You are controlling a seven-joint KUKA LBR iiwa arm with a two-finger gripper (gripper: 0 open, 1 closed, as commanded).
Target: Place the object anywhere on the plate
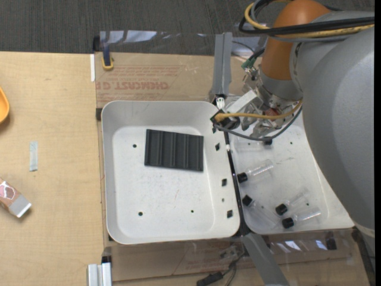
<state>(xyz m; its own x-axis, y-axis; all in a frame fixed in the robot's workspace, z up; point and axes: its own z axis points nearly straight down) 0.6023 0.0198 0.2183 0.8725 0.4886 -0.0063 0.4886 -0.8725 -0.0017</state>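
Note:
A dark ribbed rectangular plate [174,150] lies flat in the upper middle of the left white bin [119,219]. The right white bin [333,216] holds several small clear tubes with black caps, one [256,172] near its left wall and others [296,212] towards its front. My gripper [264,126] hangs over the back left part of the right bin, under the orange band [297,34] of the arm. It is to the right of the plate, across the wall between the bins. Cables and the wrist hide its tip, and I see nothing held in it.
The grey arm [345,112] covers the right bin's right side. Cardboard [149,82] lies behind the bins. On the wooden bench to the left sit a small grey strip [33,157], a red and white block [14,199] and an orange thing [3,106] at the edge.

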